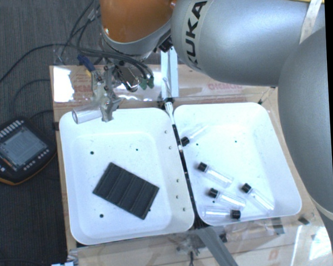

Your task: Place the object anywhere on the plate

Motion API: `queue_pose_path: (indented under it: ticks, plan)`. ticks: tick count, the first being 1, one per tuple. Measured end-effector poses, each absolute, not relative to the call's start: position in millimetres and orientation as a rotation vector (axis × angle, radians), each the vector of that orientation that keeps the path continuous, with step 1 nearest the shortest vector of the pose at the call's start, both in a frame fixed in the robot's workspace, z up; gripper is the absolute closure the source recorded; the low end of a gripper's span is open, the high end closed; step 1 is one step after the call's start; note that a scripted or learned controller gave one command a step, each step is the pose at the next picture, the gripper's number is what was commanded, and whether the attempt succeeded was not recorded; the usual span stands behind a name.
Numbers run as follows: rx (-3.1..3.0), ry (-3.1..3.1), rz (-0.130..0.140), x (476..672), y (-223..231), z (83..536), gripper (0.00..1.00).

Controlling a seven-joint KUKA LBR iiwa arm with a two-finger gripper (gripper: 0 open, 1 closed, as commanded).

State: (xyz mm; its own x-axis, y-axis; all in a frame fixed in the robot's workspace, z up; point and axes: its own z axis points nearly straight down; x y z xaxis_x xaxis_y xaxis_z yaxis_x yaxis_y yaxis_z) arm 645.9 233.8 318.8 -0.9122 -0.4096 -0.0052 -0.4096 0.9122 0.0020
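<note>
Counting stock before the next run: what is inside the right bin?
The right bin holds five clear tubes with black caps, loose on its floor. The arm overhangs its far and right edges, so anything there is hidden.

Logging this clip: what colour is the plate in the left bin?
Dark grey, ribbed plate; camera view.

This was a robotics lab. A large grey KUKA arm (245, 36) reached over a worktop (64, 85) bearing two shallow white bins (82, 228), one scattered with small capped vials (216, 174). A teach pendant (17, 149) lay on dark carpet (17, 54), with loose cables (67, 48) trailing nearby.
</note>
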Motion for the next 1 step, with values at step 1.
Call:
queue_pose_path:
  ticks: [1]
  plan:
    - [-0.656, 3.064, 0.013, 646.2, 235.3, 328.8, 1.00]
